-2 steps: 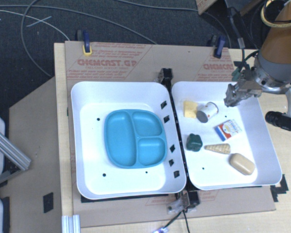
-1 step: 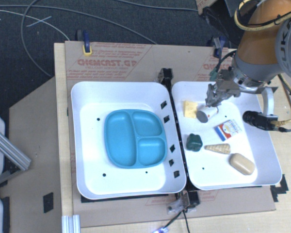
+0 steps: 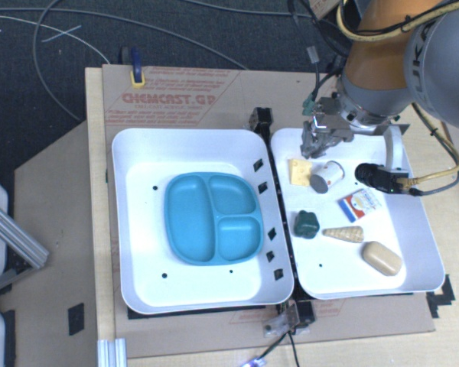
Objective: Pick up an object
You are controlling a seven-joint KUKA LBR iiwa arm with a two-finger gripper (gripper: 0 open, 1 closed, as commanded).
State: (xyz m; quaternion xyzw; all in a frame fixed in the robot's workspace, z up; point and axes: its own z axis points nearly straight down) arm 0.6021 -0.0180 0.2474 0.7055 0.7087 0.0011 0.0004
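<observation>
The gripper (image 3: 315, 145) hangs just above the yellow sponge (image 3: 299, 171); I cannot tell its state. The sponge looks soft and light. Pinch its two flat sides.

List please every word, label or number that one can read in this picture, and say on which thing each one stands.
"CHEMCAST GP": large reddish print on the brown protective sheet of the board under the two white bins; the last letters are partly faint.
Smaller reddish lines above and below that word: too blurred to read.
Small red, white and blue packet in the right bin: it bears print, too small to read.
</observation>
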